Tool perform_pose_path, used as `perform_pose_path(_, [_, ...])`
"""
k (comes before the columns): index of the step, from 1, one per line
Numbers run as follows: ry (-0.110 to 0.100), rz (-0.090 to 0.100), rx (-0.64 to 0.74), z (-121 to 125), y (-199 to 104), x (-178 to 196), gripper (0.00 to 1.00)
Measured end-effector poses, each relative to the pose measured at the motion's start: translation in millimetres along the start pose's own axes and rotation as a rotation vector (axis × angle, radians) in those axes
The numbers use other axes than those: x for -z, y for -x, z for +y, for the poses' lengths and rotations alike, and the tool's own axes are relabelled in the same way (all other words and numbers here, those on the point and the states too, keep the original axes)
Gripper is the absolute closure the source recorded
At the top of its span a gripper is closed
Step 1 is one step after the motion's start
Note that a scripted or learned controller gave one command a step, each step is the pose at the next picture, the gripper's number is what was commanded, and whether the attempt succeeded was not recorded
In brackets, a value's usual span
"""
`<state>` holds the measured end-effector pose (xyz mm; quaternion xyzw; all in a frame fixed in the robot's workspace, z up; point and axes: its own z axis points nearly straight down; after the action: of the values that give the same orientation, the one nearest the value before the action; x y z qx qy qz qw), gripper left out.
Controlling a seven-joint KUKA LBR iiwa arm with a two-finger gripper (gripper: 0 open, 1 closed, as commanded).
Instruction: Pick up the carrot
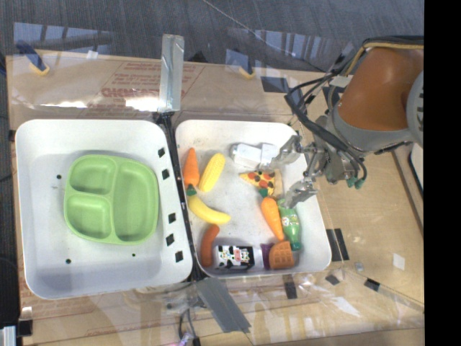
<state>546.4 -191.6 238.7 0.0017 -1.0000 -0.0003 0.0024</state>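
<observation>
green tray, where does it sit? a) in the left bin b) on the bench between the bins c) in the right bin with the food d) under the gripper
a: the green tray lies alone in the left bin, while the carrot and other food lie in the right bin near the gripper.

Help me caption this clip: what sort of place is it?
Probably a robotics lab bench set up for pick-and-place tests: two taped-down white bins, toy food such as a carrot and banana, and a robot arm reaching in.
</observation>
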Motion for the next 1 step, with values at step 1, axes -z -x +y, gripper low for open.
perform_pose_path(1, [-0.001, -0.006, 0.112, -10.7, 4.8, -144.8, 0.00])
